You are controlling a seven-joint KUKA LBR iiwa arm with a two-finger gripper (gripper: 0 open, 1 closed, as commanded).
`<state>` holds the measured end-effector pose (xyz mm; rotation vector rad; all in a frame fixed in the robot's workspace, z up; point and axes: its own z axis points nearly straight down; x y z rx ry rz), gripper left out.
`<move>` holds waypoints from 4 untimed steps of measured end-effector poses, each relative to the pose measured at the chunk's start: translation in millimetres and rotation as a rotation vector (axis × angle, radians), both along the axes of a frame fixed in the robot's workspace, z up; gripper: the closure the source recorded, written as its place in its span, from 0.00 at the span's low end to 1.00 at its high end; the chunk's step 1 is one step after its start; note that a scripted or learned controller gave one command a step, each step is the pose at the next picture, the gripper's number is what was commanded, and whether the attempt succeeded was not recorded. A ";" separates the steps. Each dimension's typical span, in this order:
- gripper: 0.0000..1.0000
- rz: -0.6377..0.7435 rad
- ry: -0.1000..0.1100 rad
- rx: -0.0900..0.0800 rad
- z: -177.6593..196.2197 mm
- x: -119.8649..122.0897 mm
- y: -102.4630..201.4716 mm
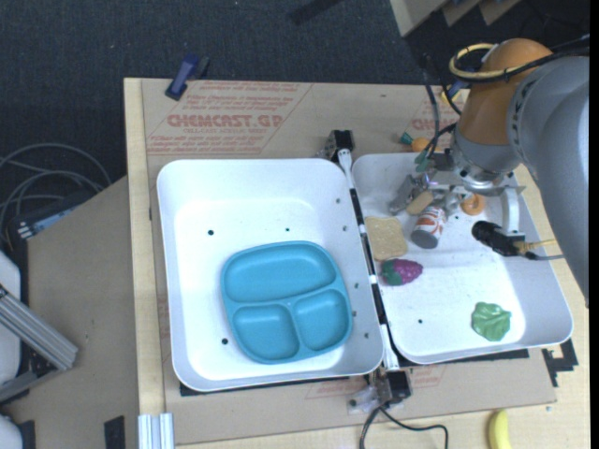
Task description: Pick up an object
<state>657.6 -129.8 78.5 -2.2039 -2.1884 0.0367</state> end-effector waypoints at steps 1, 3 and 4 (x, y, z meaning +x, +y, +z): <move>0.00 0.006 -0.040 -0.008 6.0 -26.3 8.5; 0.00 0.006 -0.040 -0.008 6.0 -64.9 12.5; 1.00 0.006 -0.042 -0.008 16.2 -64.3 12.7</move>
